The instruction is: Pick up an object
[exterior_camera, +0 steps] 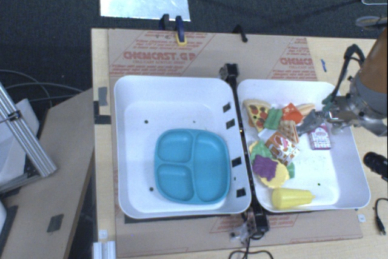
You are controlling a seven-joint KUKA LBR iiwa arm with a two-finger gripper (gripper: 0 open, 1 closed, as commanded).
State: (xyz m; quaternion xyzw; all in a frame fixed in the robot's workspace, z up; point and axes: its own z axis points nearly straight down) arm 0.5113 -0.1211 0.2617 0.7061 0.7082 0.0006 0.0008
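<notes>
The right bin (348, 191) holds a heap of toy food. In it I see a pizza slice (257, 112), a green piece (274, 117), an orange-red piece (293, 112), a red-and-white patterned packet (282, 146), a purple piece (264, 164) on a yellow disc (276, 177), and a yellow cone-shaped piece (292, 196) near the front wall. A small pink-purple carton (320, 139) lies to the right of the heap. My gripper (314, 121) reaches in from the right, low over the bin, between the orange-red piece and the carton. Nothing is visibly lifted.
The left bin (136, 106) holds a blue divided plate (194, 165). A black divider (239, 142) with clips runs between the bins. The arm's grey body (370, 100) and its cables hang over the right bin's far right side. Cardboard lies under both bins.
</notes>
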